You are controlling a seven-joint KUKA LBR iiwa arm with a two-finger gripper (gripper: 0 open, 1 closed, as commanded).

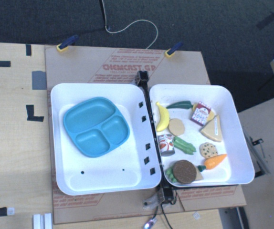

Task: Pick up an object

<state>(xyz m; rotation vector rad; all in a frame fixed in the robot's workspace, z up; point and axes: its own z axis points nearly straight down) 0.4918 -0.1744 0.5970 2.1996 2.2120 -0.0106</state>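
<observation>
on the wooden tabletop [8, 147] a cardboard sheet [127, 66] is lying under two white bins that are sitting side by side, touching along their middle edges.

the task's things are all lying in the right bin [235, 142]. nearest, a dark brown round patty [184, 171] is resting by the near wall, partly covering a green leafy piece [170, 175] at its left. just right of it an orange carrot [215, 161] is pointing right, and a speckled cookie [207, 150] is sitting just beyond the carrot. farther in, a small can [166, 144] is standing near the bin's left wall with a green pod [184, 145] lying just beside it on the right. a pale cheese wedge [212, 129] is lying toward the right side. beyond the can a tan disc [176, 127] is touching a yellow banana [162, 117]. a red and white box [201, 112] is sitting at the far edge of the cheese, and a dark green pepper [180, 105] is lying farthest, near the far wall.

in the left bin [103, 182] a blue divided plate [96, 126] is lying tilted toward the far left.

at the cardboard's far edge two blue and yellow clamps [67, 43] are gripping the sheet, and a thin white cable [130, 26] is looping over the dark floor [199, 13] beyond.

i cannot tell whether the hand is open or closed.
</observation>
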